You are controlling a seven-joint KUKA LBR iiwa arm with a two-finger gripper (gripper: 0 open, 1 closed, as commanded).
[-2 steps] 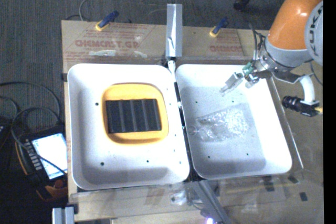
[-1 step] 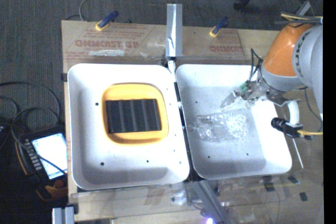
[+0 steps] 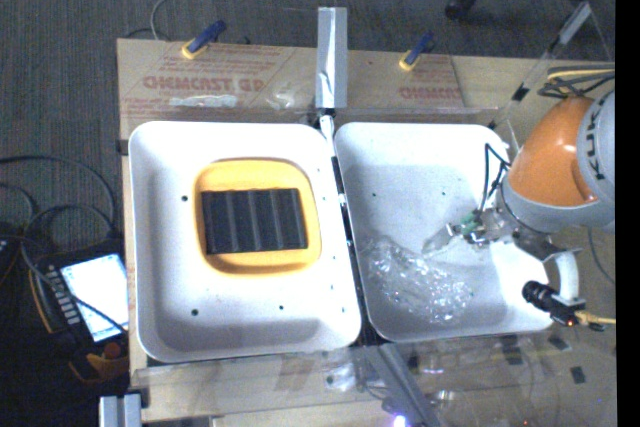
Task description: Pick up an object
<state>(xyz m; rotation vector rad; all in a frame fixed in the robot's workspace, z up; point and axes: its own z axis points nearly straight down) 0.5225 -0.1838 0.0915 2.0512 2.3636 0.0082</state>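
The robot arm (image 3: 565, 165), grey with an orange band, reaches in from three o'clock and lowers its hand (image 3: 470, 230) over the right-hand white bin (image 3: 400, 165); whether the hand is apart or together cannot be told from this angle. Just beside the hand, toward seven o'clock, a crumpled clear plastic object (image 3: 410, 277) lies on the bin floor near its six o'clock wall. In the left-hand white bin (image 3: 160, 245), at nine o'clock and well apart from the hand, a yellow tray with a black ribbed insert (image 3: 255, 215) rests flat. Both bins sit side by side on the worktop (image 3: 220, 85), where two blue-and-yellow clamps (image 3: 203, 38) hold its twelve o'clock edge.
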